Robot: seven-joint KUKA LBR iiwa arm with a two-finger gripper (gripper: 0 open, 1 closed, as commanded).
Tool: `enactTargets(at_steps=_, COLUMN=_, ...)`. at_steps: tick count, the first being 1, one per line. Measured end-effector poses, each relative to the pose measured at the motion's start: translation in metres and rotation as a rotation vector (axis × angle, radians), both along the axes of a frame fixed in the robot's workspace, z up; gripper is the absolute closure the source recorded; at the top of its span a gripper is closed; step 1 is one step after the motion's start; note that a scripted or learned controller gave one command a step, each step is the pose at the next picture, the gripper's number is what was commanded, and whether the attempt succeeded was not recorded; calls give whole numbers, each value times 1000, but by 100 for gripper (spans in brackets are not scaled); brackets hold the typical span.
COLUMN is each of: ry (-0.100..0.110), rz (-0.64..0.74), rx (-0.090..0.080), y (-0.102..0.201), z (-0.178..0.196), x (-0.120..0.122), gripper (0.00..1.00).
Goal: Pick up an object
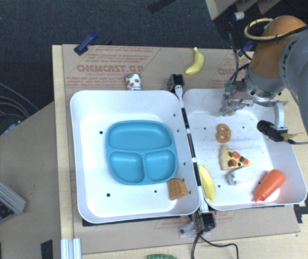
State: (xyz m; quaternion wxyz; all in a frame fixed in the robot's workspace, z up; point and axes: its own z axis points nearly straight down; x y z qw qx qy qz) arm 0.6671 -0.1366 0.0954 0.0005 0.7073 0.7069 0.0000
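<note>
Pretzel (pixel 223 133) lies in the right bin (pixel 283 196) above the pizza slice (pixel 233 159); the gripper (pixel 234 104) hovers nearby, jaws' state unclear.

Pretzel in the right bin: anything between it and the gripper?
Nothing visible. The gripper sits at the right bin's far end; bare floor separates it from the pretzel. The pizza slice lies beyond the pretzel.

Arm (pixel 299 53) cut off at right edge; green thing (pixel 162 257) below the bins cut by bottom edge.
</note>
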Motion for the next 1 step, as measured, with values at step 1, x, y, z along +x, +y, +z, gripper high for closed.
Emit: enactTargets(at_steps=1, ry=1, rz=0, rx=0, y=0, z=0, x=0, gripper=0)
